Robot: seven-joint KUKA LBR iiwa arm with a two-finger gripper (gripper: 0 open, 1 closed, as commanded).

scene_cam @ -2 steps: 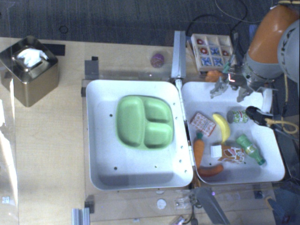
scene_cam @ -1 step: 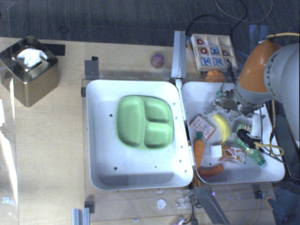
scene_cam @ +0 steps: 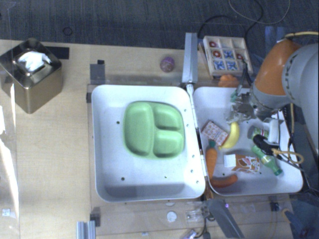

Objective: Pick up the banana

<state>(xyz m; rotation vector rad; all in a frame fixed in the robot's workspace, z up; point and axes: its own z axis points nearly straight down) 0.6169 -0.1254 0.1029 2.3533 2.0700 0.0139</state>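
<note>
Camera view is showing the desk (scene_cam: 45, 148) carrying two white bins, the left bin (scene_cam: 104, 148) holding a green divided tray (scene_cam: 152, 128). The grey arm (scene_cam: 294, 73) is reaching into the right bin (scene_cam: 209, 101) from three o'clock. Its gripper (scene_cam: 239, 111) is hanging just at one o'clock of the banana (scene_cam: 231, 136), lying mid-bin; whether they are touching I cannot tell.

A robotics lab. A pale wooden bench (scene_cam: 45, 148) carries two shallow white plastic bins (scene_cam: 107, 183). Loose black cables (scene_cam: 249, 6) trail over dark carpet.
</note>
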